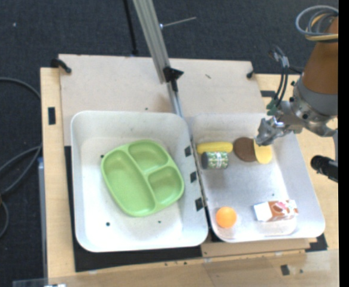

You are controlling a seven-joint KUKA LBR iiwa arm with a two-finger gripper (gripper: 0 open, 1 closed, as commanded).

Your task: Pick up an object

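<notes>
A: What sits in the two bins, starting nearest the camera?

B: Take the right bin (294,172) as the landmark. At its near edge lie an orange ball (226,217) and, to the ball's right, a small red-and-white carton (276,210) lying flat, its long axis running left to right. Farther back, by the bin's left wall, a small green can (216,160) lies on its side just below a yellow banana-shaped piece (215,147); both run left to right. To their right, a brown disc (244,149) touches a yellow piece (263,154).

A: And the other bin?

B: The left bin (84,160), touching the right bin's left wall, holds a green three-compartment plate (142,177), tilted diagonally.

A: The gripper?

B: The gripper (266,134) hangs over the brown disc and yellow piece at the right bin's far side. How it is set I cannot tell.
</notes>
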